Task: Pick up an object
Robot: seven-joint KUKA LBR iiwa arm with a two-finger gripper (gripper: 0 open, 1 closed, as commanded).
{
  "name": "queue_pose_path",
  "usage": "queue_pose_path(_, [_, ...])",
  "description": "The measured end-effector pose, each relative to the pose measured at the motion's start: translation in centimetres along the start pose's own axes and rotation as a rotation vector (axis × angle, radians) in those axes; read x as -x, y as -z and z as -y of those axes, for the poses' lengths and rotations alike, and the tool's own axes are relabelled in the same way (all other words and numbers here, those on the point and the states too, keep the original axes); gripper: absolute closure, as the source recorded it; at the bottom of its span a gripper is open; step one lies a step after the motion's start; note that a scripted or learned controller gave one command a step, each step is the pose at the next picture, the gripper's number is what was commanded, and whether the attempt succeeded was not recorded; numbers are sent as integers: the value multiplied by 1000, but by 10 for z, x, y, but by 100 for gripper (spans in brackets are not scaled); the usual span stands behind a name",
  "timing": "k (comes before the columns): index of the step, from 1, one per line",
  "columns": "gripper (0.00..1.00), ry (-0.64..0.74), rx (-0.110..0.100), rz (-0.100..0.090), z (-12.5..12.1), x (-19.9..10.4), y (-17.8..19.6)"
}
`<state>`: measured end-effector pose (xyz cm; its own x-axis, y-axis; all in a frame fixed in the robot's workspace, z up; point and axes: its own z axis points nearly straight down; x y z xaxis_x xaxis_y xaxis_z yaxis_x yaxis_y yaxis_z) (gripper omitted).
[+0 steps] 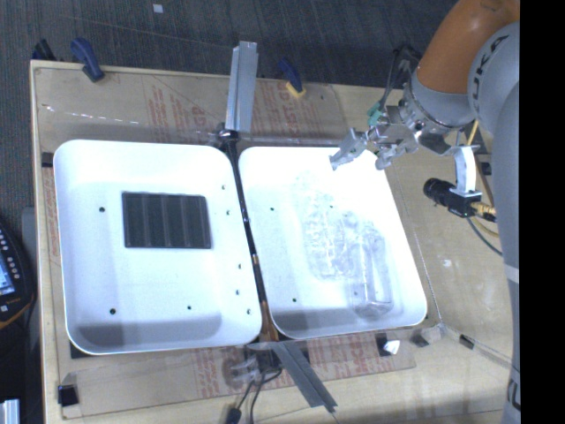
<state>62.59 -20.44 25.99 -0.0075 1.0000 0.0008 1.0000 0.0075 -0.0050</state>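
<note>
Upper right of the frame: grey arm [499, 78] with its orange band, reaching in from the right edge. At its end, the claw [365, 152], poised above the far right corner of the right bin [265, 237], close to the rim. Fingers [342, 155] spread apart, nothing between them.

Lower down, in the middle and near-right part of that same bin: a clear plastic heap [346, 244], crinkled and see-through, hard to make out against the white floor. Seems to include a bottle-like shape running toward the bin's near right corner, though cannot tell how many pieces make it up. Well apart from the claw, untouched.

Left half of the frame: the left bin [79, 263], side by side with the other, rims almost touching along the centre line. Lying flat on its floor, toward the upper middle, a dark ribbed panel [166, 220], rectangular, split into lengthwise strips.

Under both bins: the pale surface [159, 95], printed with faint red lettering. Along its far edge, two blue clamps [88, 60], one at upper left and one near top centre. Between them, a metal bar [241, 87] standing at the junction of the bins. At the near edge, bottom centre, a second metal strip [305, 380] set at a slant.
</note>
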Motion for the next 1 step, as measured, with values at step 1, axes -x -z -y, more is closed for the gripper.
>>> queue_pose_path(1, [0,-403,-1,-2,49,6,-39])
